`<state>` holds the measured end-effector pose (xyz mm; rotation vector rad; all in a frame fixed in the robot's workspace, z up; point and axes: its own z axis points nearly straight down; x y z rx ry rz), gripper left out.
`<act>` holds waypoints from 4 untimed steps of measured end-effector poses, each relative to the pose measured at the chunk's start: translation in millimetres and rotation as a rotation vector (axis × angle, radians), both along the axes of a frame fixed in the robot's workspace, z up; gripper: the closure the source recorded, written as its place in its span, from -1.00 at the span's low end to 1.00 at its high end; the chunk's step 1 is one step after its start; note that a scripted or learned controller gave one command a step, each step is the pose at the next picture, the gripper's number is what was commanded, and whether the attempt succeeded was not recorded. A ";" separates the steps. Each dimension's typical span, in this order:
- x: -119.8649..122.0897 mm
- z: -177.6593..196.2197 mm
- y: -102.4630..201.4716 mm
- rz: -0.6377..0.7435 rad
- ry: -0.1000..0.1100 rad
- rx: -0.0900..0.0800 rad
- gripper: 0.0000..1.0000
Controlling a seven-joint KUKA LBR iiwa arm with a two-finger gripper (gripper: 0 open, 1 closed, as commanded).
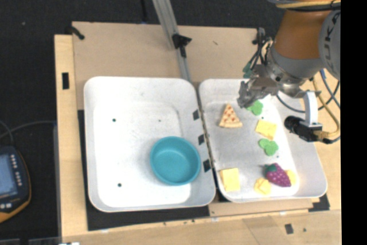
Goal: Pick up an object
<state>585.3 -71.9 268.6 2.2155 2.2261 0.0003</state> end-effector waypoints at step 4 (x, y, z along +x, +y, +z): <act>-53.6 -15.7 129.0 -0.004 -0.001 0.002 -1.00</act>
